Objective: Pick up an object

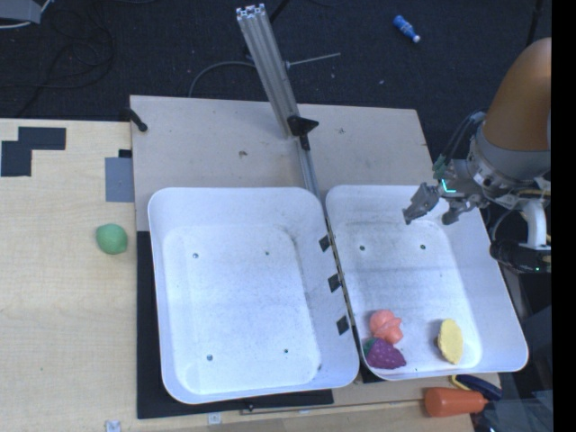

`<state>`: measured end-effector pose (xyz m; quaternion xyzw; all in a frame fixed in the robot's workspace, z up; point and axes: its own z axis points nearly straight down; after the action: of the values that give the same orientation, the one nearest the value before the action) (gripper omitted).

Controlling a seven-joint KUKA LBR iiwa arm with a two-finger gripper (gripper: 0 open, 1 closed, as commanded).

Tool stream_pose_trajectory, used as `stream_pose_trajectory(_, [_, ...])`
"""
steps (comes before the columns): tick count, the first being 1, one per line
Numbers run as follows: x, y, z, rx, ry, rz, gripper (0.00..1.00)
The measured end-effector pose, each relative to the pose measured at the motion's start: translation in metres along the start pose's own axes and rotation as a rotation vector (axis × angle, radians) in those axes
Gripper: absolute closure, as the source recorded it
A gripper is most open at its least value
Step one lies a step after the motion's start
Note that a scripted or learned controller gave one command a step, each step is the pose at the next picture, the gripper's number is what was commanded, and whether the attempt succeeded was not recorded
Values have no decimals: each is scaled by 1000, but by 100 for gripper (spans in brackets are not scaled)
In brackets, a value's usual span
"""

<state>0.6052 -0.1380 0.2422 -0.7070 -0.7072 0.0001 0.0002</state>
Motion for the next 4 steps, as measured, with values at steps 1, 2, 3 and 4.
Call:
stream_pose_trajectory(1, [0, 0, 0, 0, 0, 0, 0])
stream_pose_trajectory(2, [-4, -2, 43, 4, 0, 0, 0])
stream_pose_trajectory(3, [-9, -4, 106, 5, 1, 0, 0])
stream_pose_trajectory(4, [-8, -4, 152, 0, 0, 0, 0])
